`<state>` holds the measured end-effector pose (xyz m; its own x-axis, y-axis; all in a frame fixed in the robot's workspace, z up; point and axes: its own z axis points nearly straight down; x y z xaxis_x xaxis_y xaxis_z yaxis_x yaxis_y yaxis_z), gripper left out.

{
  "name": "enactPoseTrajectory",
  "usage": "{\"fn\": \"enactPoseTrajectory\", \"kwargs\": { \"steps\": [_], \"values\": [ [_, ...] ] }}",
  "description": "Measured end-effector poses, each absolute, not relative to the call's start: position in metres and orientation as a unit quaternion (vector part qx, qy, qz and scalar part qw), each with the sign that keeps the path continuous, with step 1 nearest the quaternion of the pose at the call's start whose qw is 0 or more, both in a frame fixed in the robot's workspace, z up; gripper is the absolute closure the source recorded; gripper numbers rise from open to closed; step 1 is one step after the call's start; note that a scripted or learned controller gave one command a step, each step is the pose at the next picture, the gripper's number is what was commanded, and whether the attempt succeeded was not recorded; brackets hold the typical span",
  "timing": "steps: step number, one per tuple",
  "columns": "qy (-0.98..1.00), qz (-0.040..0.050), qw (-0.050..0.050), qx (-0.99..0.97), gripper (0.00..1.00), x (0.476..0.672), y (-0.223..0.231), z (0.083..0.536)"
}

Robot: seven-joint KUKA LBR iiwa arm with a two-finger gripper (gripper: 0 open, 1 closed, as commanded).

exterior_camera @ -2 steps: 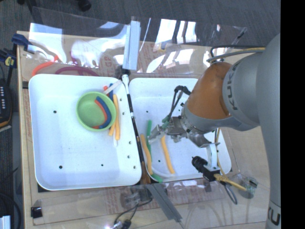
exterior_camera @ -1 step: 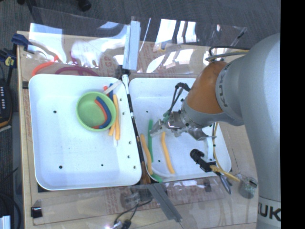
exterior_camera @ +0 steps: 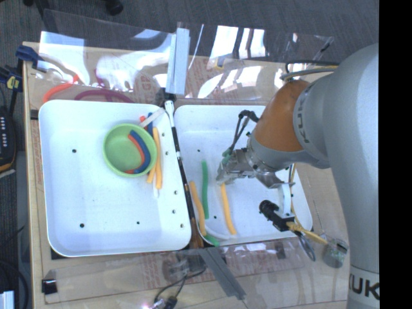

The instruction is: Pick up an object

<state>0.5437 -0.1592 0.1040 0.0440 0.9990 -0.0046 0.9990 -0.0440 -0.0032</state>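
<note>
Arm: the grey arm with its orange band [exterior_camera: 280, 124] reaches in from the right of the frame, over the right bin [exterior_camera: 193, 124].
Gripper [exterior_camera: 226, 176]: low over the middle of the right bin; whether it is spread or pressed together, I cannot tell.
Likely target: the yellow stick [exterior_camera: 227, 211], lying on the bin floor just below the gripper, lower centre of the frame.
Neighbours: a green stick [exterior_camera: 205, 188] just to its left, an orange stick [exterior_camera: 196, 208] by the bin's left wall.
Left bin [exterior_camera: 84, 198]: holds a green bowl [exterior_camera: 122, 150], centre left.
Handling: the stick looks light, slim, probably smooth plastic, so it may slip or roll.
Hold: across its width near mid-length, clear of the green one.
</note>
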Motion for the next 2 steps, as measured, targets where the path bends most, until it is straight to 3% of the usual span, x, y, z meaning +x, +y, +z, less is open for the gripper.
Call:
{"fn": "enactPoseTrajectory", "kwargs": {
  "steps": [1, 2],
  "values": [
    [0.805, -0.0003, 0.000, 0.593, 1.00, 0.5485, -0.1165, 0.1966],
    [0.805, -0.0004, 0.000, 0.594, 0.00, 0.5484, -0.1170, 0.1967]
  ]
}}
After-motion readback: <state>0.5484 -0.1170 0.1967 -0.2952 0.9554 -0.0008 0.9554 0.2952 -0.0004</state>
